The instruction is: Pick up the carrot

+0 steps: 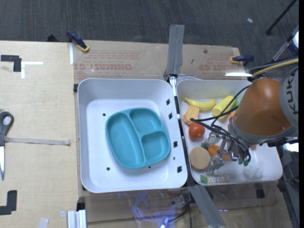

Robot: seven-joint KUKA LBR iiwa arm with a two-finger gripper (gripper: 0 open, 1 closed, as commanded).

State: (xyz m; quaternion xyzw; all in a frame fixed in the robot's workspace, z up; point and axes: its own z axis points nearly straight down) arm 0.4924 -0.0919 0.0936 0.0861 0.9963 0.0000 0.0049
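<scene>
carrot (213, 149), small, orange, beside gripper (219, 159)

Bright, even overhead light, soft shadows, mild glare on the white bins (85, 141), slightly soft focus.

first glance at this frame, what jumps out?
The teal divided plate, lying alone in the left bin. Then the arm's orange band, which hangs over the right bin, where the gripper sits low among toy food: a banana, a tomato and a small orange piece close beside the gripper.
</scene>
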